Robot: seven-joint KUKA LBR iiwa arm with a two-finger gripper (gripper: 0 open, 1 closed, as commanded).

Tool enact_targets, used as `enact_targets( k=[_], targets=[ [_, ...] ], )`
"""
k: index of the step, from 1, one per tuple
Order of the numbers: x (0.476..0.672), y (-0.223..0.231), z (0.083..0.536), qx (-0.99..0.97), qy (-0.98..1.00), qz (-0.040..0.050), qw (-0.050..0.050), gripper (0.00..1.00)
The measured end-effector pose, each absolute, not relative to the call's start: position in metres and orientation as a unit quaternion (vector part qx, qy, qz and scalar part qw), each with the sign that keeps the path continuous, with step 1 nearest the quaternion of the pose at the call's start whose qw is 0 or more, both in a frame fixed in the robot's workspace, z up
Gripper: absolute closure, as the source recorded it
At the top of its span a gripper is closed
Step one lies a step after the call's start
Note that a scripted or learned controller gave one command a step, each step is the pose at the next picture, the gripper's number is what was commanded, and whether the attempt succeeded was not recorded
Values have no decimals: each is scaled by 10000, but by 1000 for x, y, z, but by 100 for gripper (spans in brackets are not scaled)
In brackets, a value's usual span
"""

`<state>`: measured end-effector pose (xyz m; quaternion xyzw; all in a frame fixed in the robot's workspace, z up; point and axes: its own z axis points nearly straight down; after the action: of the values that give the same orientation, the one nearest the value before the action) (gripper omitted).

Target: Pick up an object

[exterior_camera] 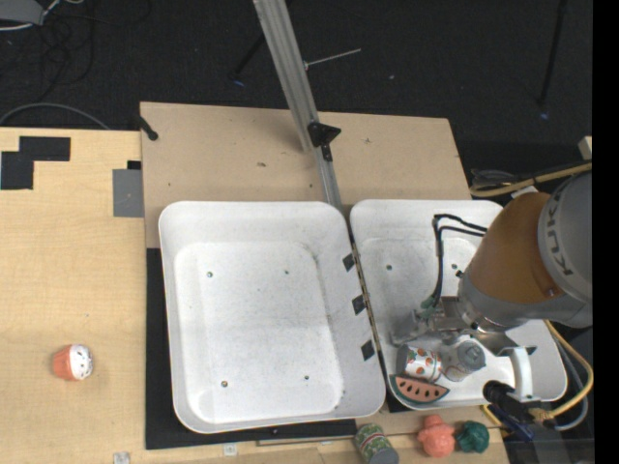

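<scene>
Two white bins [253, 259]; claw [426, 329] low in right bin, finger state unclear; one cup [422, 363], one watermelon slice [423, 390] beside.

two white bins [253, 222], one arm [527, 259], one watermelon slice [423, 390], one orange ball [73, 362]

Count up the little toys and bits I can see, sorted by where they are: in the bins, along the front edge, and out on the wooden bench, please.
In the right bin: 2, a watermelon slice and a small white cup
Along the front edge: 3, a green can, a pink lump and a teal lump
On the wooden bench at left: 1, an orange and white ball
Total: 6
</scene>
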<state>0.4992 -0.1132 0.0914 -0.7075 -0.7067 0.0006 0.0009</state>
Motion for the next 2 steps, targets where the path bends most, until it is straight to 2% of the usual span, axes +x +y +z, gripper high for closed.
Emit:
enact_targets(
  k=[1,2],
  targets=[
    [499,-115,103,-7098,-7044,0,15,100],
    [509,-113,152,-7068,-7074,-6,-5,100]
  ],
)
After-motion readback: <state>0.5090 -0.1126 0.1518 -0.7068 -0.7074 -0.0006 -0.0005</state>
